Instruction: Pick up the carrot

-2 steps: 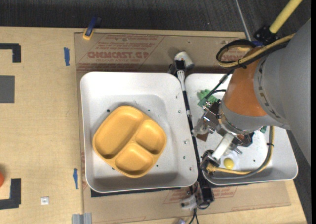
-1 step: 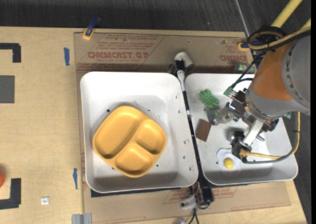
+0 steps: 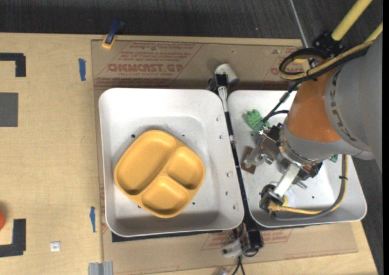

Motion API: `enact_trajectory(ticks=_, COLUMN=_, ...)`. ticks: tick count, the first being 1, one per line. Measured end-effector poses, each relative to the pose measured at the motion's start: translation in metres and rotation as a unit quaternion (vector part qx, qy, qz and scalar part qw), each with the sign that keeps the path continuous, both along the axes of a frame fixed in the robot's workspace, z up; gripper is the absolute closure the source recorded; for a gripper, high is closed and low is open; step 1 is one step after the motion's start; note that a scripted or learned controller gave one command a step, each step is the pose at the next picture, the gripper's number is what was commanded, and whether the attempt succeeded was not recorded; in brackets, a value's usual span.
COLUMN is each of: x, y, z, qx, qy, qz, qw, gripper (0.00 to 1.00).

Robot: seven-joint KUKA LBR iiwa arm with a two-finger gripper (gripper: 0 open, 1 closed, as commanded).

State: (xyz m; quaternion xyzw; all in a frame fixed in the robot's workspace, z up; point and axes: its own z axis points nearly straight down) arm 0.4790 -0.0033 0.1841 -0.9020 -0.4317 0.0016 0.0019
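**Arm low over right-hand bin; carrot not made out**

Pose: the grey arm with the orange band [image 3: 310, 119] enters from the right of the frame and bends down over the shallow white bin on the right [image 3: 352, 204], covering most of its middle and upper right. The gripper [image 3: 258, 152] points toward the left side of that bin, near the divide between the bins. Whether the jaws are apart or together cannot be told. A yellow cable [image 3: 310, 210] loops from the wrist along the bin's lower part.

Carrot: its place cannot be told. A small green leafy piece [image 3: 254, 119] lies at the upper left of the right bin, just above the gripper; what it belongs to is unclear.

Counts: two bins. One arm. One green piece. The shallow white bin on the left [image 3: 115, 110] holds one yellow moulded plate with three compartments [image 3: 160, 172], set centrally. Both bins rest on the tan board surface [image 3: 48, 146].
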Motion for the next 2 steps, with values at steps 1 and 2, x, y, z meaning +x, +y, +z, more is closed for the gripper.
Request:
enact_trajectory(ticks=1, x=0.059, y=-0.052, z=0.000, qx=-0.0010, qy=-0.002, qz=0.018, qw=0.9998, gripper=0.00)
enact_trajectory(ticks=2, x=0.055, y=-0.122, z=-0.042, qx=0.0002, qy=-0.001, qz=0.205, qw=0.9787, gripper=0.00)
